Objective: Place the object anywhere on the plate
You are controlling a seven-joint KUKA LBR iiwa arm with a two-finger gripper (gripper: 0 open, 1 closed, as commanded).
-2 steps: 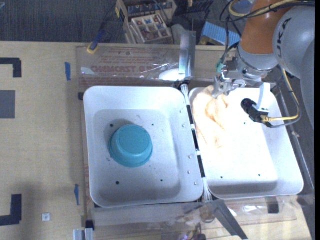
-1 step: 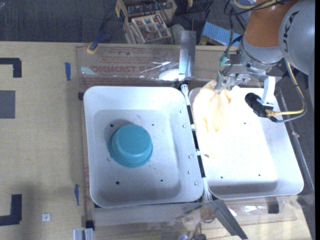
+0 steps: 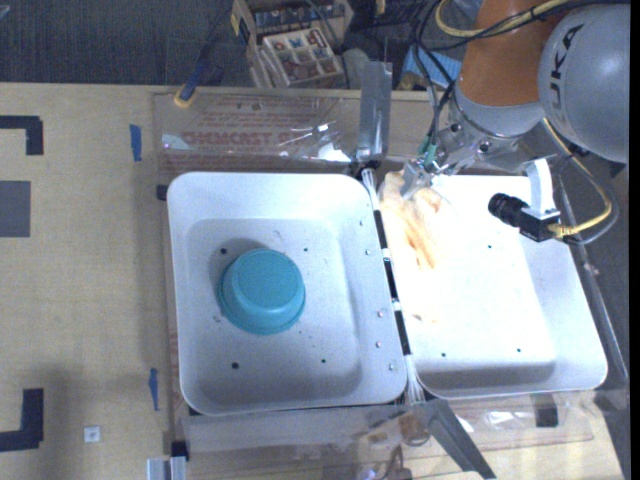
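A round blue plate (image 3: pixel 262 290) lies in the left white bin (image 3: pixel 200 218), left of its middle. A pale orange object (image 3: pixel 418 223) shows as a blurred streak at the far left corner of the right bin (image 3: pixel 520 308), close to the divider between the bins. My gripper (image 3: pixel 430 166) hangs right over the upper end of that streak, below the arm's orange band (image 3: pixel 500 58). The blur hides whether the object is touching the gripper or lying on the bin floor.
A black camera-like part (image 3: pixel 510 208) with a cable juts from the arm over the right bin's far side. Clear plastic wrap (image 3: pixel 250 133) lies behind the left bin. A metal post (image 3: pixel 375 108) stands behind the divider.
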